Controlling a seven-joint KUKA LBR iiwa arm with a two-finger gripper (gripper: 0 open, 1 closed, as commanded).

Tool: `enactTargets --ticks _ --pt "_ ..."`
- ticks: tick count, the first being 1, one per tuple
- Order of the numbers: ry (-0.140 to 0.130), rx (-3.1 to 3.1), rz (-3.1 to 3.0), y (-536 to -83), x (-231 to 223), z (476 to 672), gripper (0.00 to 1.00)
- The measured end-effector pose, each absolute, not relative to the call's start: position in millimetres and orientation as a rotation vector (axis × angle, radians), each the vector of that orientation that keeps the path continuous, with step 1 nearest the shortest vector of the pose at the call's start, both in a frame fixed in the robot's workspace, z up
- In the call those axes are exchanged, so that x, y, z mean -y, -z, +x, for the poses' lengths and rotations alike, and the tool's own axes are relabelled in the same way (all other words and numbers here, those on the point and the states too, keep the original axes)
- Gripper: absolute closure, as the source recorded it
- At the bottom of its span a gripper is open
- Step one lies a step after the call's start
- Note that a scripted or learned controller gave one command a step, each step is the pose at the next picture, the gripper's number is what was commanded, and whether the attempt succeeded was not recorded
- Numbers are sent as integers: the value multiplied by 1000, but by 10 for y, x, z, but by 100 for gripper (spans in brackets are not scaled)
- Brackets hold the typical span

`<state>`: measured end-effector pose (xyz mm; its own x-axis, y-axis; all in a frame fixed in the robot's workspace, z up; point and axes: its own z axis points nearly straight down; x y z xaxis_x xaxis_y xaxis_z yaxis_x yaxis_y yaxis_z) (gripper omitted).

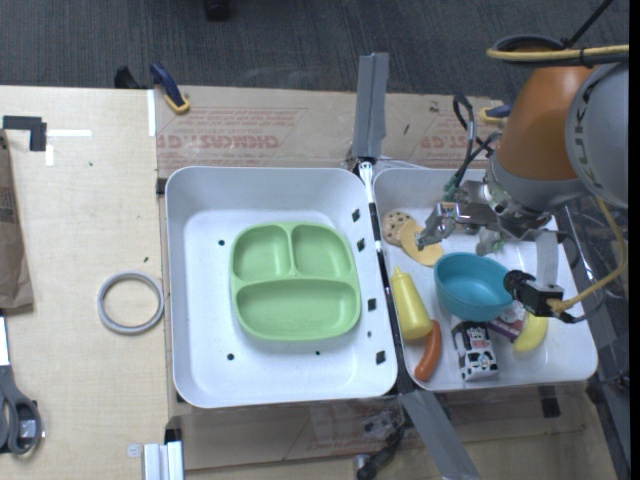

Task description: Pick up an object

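The tool (440, 226) hovers beside the blue bowl (472, 284) — grip state unclear — nothing lifted, the pick still ahead.

- One fixed camera looks down at a slant on the bench (80, 218)
- It stands far enough back to take in both white bins: the left bin (190, 298) lies well away from the gripper (440, 226), the right bin (575, 353) directly beneath it
- The arm (545, 118) enters from the right edge, floor showing along the top
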<state>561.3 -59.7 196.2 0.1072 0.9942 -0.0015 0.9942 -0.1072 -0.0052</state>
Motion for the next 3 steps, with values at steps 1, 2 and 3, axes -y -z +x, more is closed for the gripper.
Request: enactTargets --ticks 1,2,3 --pt "-8 1818 -2561 -2069 801 6013 0" --pt "-7 1881 -2515 -2064 1877 6309 0" --pt "4 2016 -2406 -1180 1921 6393 0"
